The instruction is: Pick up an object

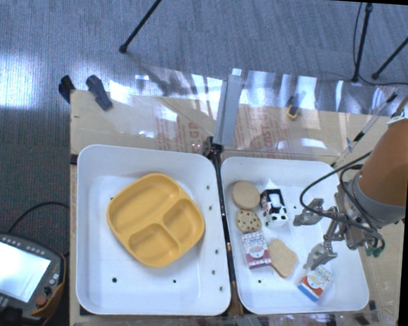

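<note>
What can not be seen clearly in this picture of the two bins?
- End effector, camera view: too small and cluttered to tell if it is open or shut.
- Small red, white and blue carton: its top is partly covered by the end effector; its print is too small to read.
- Grey arm with orange band: cut off by the right edge.
- Small red packet: label unreadable.

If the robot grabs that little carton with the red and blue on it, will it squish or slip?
The little carton lies flat in the right bin, so it probably won't roll or tip. It looks like thin card, so it is likely light and may dent if squeezed hard. The tool hangs just above it.
</note>
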Tool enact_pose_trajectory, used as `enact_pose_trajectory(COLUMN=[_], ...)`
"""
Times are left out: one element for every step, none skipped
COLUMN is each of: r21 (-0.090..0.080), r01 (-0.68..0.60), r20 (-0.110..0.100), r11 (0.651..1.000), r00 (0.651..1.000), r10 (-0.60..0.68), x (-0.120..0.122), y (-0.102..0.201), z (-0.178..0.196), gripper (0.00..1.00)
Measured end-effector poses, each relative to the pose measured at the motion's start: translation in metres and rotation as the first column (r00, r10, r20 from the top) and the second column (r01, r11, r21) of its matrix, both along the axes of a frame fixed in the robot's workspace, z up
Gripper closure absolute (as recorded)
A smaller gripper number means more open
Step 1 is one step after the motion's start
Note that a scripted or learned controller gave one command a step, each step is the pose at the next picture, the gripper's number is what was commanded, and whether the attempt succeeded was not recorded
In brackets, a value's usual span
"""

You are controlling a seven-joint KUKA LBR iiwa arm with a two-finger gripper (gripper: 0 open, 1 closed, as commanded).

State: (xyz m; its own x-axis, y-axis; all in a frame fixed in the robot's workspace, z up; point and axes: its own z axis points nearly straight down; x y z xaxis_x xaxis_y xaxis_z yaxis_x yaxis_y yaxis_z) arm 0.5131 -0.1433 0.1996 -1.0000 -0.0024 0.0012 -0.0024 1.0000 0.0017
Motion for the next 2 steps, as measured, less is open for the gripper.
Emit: enact_pose_trajectory(r21=[-0.002,-0.002], r01=[-0.109,-0.115], r20=[0.013,0.011], r11=[0.994,0.993], r00=[0.994,0.993], r10=[0.109,0.115], x=[0.0701,0.0703], y=[0.0267,0.0297], z=[-0.1078,-0.0979], gripper=[0.00,1.00])
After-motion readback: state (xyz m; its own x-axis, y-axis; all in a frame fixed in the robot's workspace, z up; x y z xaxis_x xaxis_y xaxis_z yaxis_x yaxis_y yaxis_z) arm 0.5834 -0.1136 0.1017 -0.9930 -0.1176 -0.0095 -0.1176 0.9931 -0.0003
